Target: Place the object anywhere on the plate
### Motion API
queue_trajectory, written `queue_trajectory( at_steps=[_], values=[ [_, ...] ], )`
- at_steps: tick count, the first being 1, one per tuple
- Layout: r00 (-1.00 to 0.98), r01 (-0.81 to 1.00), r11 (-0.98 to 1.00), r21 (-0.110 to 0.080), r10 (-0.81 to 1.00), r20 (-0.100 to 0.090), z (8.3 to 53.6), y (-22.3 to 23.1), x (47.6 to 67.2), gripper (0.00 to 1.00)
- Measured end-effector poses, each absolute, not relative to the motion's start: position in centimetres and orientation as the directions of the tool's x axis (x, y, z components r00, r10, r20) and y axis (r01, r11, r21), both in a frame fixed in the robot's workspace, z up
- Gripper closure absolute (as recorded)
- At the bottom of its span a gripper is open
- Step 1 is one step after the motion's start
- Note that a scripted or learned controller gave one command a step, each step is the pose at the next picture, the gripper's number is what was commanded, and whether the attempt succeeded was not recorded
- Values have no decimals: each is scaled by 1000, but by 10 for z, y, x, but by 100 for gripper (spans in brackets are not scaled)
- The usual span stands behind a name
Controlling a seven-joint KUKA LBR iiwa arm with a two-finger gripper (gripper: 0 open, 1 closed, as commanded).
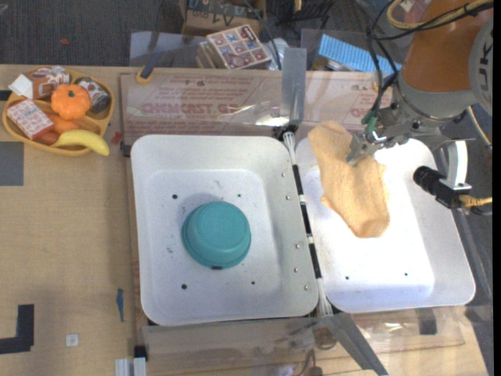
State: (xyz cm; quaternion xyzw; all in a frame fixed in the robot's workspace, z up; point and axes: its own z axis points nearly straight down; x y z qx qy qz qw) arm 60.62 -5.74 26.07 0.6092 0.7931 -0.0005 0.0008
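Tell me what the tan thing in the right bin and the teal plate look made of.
Tan cloth: soft fabric, likely a matte towel; it lies limp and creased. Teal plate: probably smooth hard plastic, evenly coloured with a faint sheen and a crisp round rim.

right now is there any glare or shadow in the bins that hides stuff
In the camera view, the right bin is blown out to near white around the end effector, so its floor detail washes out there; the tan cloth stays readable. The left bin is evenly lit, and the teal plate casts only a thin shadow at its lower edge.
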Motion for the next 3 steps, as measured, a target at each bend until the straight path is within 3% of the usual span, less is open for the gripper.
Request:
queue_trajectory(
  at_steps=[1,2,3],
  values=[
    [-262,965,262,-1,965,0,225,-54,607,100],
    [-618,786,618,1,786,-1,218,-8,597,100],
    [-873,488,873,3,488,-4,221,33,601,100]
  ],
)
